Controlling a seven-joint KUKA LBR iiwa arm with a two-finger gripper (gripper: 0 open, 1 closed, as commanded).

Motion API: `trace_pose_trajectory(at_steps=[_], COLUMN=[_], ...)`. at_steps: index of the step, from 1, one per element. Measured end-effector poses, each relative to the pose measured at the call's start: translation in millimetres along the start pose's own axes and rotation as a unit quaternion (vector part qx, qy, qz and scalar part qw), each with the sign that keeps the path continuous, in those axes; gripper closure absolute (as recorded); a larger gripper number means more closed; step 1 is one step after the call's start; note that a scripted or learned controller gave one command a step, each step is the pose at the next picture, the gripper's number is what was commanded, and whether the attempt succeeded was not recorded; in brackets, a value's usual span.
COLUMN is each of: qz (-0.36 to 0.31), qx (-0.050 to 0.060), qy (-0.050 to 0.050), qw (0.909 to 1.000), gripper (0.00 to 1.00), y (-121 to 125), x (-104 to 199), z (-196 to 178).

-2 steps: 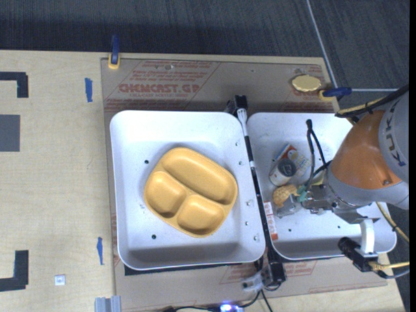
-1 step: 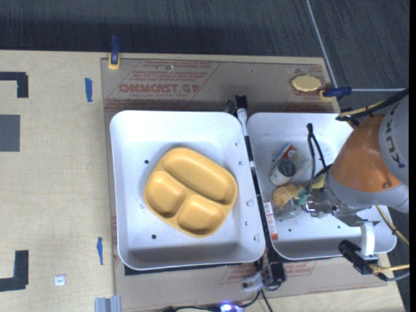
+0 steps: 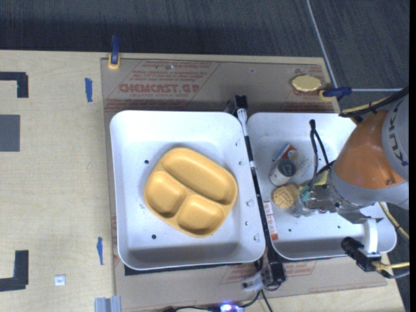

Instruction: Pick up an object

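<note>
In the right bin lie two small things. A yellow bumpy lump rests near the bin's left wall, and just above it lies a small white packet with red and blue print. My gripper hangs low over the bin, right beside the yellow lump on its right side; whether it touches the lump is unclear. The grey arm with its orange band covers the right part of this bin.
The left bin holds a large yellow divided plate. A black divider bar runs between the bins. A yellow disc lies on the bench behind the right bin. Black cables loop near the wrist.
</note>
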State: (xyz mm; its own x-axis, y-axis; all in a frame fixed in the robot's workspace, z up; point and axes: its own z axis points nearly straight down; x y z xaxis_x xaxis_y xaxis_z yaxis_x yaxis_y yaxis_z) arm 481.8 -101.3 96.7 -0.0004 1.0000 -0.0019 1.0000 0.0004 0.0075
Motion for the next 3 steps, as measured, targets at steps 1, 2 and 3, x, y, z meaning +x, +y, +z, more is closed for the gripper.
trace_pose_trajectory(at_steps=[1, 2, 3], qz=[0.0, 0.001, 0.001], qx=[0.0, 0.003, 0.0], qy=[0.0, 0.001, 0.0], qw=[1.0, 1.0, 1.0], gripper=[0.0, 0.0, 1.0], y=[-0.1, -2.3, 0.0], x=[0.0, 5.8, 5.4], z=[0.1, 10.8, -0.1])
